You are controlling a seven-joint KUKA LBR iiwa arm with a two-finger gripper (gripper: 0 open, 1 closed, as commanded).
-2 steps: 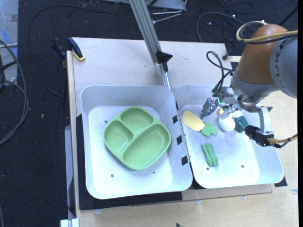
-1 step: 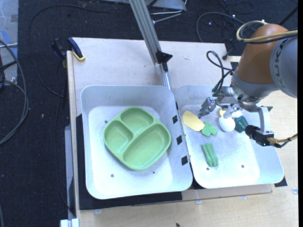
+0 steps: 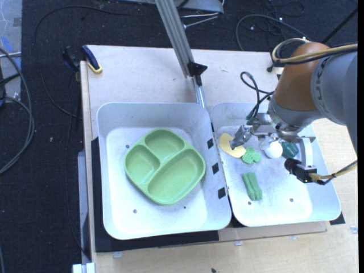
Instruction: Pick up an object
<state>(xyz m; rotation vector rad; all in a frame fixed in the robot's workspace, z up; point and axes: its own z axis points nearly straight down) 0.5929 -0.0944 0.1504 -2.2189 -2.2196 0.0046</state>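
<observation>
- Counter [image 3: 142, 73]: pale board, two shallow white bins side by side, dark floor with cables around it.
- Left bin [image 3: 114, 209]: green divided plate [image 3: 165, 165] near its middle, three compartments, tilted slightly relative to the bin walls. Bare white floor on all sides of the plate, widest toward the bin's near edge and left wall.
- Right bin [image 3: 296, 209]: objects crowded in the far half, close to the wall shared with the left bin. Near half mostly bare, open room toward the near-right corner.
- Yellow flat piece [image 3: 228, 144] beside the shared wall; small green lumpy piece [image 3: 251, 157] touching or just beside it; white round object [image 3: 274, 149] and teal object [image 3: 290, 149] further toward the right wall, partly hidden by the wrist.
- Long green ridged piece [image 3: 252, 186] lying alone toward the bin's middle, apart from the cluster, free space around it.
- Tool [image 3: 243, 136]: low over the far half of the right bin, just above the yellow piece; cannot tell whether released or clenched, nothing seen held.
- Grey arm [image 3: 318, 87] with orange band covering the bin's far-right corner.
- Slanted metal pole [image 3: 176, 30] crossing the counter's far edge, ending near the bins' shared far corner.
- Blue-and-yellow clamp [image 3: 91, 58] at the counter's far-left corner.
- No readable labels or writing.
</observation>
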